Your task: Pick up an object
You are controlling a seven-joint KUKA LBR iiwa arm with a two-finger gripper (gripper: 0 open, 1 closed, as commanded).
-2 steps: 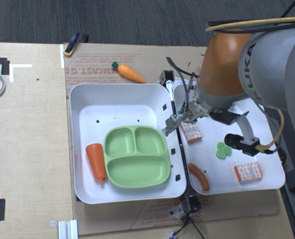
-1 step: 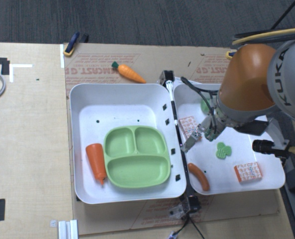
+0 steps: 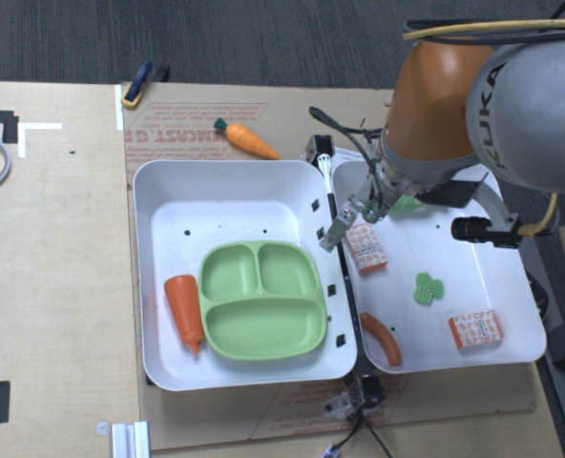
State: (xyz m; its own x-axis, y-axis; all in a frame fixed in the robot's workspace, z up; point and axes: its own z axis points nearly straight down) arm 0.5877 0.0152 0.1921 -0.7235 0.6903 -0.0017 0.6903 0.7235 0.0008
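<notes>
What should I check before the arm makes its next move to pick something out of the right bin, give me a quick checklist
1. Gripper position: low at the right bin's left wall, beside the small patterned box. Ok.
2. Something held between the fingers: cannot tell, the arm hides much of the gripper.
3. Room beside the box: it lies close to the wall between the bins. Not ok, probably tight.
4. Other targets lying free: green leafy piece, second patterned box, sausage. Ok.
5. Left bin contents apart from the gripper: green divided plate, orange bottle. Ok.
6. Carrot lies outside both bins. Ok.
</notes>
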